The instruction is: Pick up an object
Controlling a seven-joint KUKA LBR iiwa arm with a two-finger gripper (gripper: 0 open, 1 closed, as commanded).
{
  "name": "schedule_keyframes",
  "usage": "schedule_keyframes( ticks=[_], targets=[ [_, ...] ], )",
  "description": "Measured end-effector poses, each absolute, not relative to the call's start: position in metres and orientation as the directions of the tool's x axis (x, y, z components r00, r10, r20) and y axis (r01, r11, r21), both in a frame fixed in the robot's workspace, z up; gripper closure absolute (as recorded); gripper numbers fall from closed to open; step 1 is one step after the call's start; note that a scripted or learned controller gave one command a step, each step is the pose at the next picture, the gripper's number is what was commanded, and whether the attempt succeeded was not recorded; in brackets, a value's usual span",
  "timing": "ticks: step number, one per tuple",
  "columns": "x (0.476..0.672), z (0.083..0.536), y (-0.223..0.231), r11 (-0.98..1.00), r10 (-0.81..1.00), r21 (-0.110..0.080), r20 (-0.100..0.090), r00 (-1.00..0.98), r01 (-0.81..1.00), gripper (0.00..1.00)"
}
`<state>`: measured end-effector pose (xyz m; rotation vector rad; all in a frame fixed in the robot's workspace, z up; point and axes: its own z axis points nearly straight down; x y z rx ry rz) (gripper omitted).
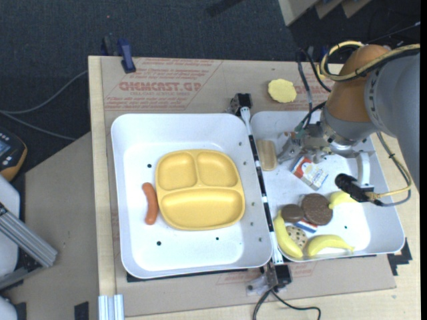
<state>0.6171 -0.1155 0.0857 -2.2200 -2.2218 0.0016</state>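
The arm [373,92] reaches in from the right and hangs over the back of the right bin [383,235], with its claw [308,151] low among the things there; whether the claw is spread or pressed together cannot be told, and nothing can be seen held in it. Just under the claw lies a small red-and-white packet [311,173], tilted, its long axis running from back left to front right. Beside the bin's left wall a tan bar [268,155] lies with its long axis running front to back. Toward the front sit two round brown cookies [316,209], touching each other, and in front of them two bananas [327,245], one curving along the front left corner, the other lying across, left to right. The left bin [127,199] holds a yellow divided plate [199,189] at its middle, and a sausage [151,203] lies just left of the plate, its long axis front to back. On the worktop [160,85] behind the right bin rests a yellow disc [282,91].
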Motion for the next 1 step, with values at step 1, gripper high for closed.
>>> schedule_keyframes(
  ticks=[1],
  targets=[
    [0.6181, 0.0954, -0.116, 0.001, 1.0, 0.002, -0.001, -0.001, 1.0, 1.0]
  ],
)
